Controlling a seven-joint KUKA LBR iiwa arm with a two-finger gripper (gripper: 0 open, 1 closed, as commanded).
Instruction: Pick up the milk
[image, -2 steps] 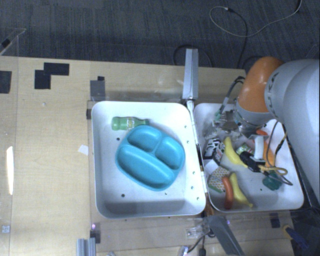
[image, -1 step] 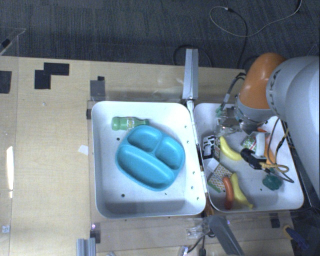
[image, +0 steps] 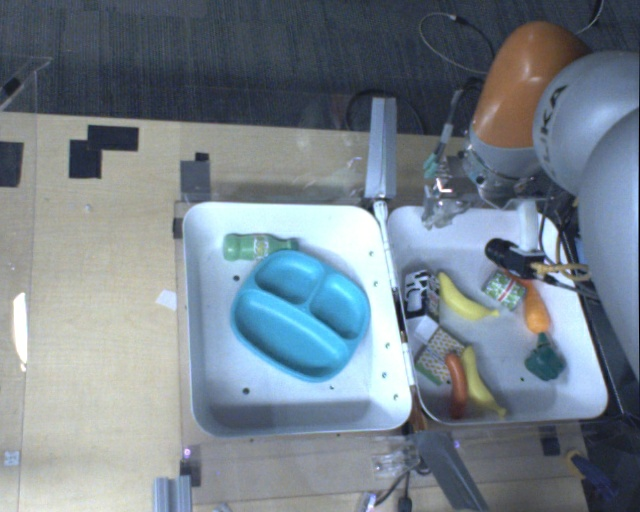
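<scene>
In the right bin (image: 590, 395) the top left corner and the middle floor lie bare. Around that gap crowd the milk (image: 418, 293), two bananas (image: 466, 302) (image: 480, 385), a sausage (image: 457, 383), a can (image: 503, 290), a carrot (image: 537, 310) and a teal toy (image: 545, 360). The arm (image: 560, 110) overhangs the top right corner. In the left bin (image: 200, 330), a blue plate (image: 300, 313) fills the centre and a bottle (image: 255, 245) lies above it; the bottom strip is open.

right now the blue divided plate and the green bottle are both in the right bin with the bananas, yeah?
Not quite. The camera view shows the blue divided plate and the green bottle lying in the left bin, not the right one. The bananas are in the right bin, so the plate and bottle are apart from them, in the other bin.
</scene>
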